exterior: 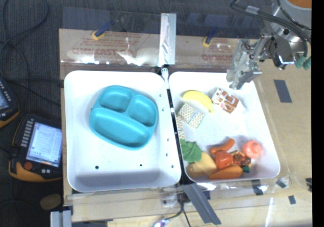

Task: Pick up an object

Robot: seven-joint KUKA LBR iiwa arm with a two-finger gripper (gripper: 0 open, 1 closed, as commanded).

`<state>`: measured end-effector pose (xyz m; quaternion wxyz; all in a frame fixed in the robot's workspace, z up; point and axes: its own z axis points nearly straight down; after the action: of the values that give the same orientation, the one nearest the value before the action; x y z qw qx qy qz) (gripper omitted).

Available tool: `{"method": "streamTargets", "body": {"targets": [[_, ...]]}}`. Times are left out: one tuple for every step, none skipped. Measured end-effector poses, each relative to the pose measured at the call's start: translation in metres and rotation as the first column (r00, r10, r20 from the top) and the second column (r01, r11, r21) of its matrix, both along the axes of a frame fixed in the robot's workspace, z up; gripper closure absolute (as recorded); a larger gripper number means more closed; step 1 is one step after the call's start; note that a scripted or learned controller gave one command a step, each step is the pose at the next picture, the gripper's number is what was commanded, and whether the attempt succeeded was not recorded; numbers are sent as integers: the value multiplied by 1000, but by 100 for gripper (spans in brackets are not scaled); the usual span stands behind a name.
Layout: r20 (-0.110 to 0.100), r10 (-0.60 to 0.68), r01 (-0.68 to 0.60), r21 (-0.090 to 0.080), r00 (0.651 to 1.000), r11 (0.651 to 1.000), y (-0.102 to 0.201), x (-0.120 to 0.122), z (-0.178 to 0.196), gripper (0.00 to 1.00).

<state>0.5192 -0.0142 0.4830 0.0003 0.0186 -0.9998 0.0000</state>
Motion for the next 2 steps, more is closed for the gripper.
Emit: {"method": "streamTargets", "body": {"targets": [[0, -39, 39, 0, 999, 999, 43, -27, 0, 100], [-3, -56, 56, -1, 998, 998, 94, -34, -158, 100]]}}
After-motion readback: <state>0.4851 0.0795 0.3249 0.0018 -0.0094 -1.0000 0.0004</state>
